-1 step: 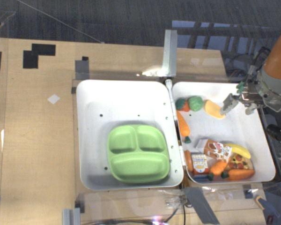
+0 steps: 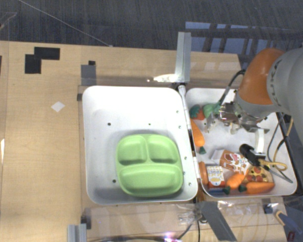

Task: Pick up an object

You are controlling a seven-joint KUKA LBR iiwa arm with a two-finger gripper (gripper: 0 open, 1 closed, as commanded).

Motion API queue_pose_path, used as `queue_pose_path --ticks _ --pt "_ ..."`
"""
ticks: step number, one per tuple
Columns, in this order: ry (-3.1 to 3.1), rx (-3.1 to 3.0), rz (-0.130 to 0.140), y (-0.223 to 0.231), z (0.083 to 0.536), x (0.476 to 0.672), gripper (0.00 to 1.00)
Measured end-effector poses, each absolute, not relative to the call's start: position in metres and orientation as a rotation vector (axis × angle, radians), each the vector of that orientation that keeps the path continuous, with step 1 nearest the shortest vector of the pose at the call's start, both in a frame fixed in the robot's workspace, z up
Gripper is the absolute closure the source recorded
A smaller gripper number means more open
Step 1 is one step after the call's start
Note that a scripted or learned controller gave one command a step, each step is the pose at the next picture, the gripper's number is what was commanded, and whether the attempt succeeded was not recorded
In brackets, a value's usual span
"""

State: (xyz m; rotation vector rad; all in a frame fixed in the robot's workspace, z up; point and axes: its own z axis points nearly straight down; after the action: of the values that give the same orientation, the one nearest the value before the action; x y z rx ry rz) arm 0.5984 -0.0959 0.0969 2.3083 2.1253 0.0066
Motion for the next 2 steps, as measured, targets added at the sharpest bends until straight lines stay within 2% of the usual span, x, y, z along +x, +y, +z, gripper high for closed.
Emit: queue_pose_path --ticks 1,2 --pt "2.164 2.265 0.010 -0.122 0.089 0.663 0.00" --pt "2.167 2.251 0.019 -0.120 0.104 0.666 1.00"
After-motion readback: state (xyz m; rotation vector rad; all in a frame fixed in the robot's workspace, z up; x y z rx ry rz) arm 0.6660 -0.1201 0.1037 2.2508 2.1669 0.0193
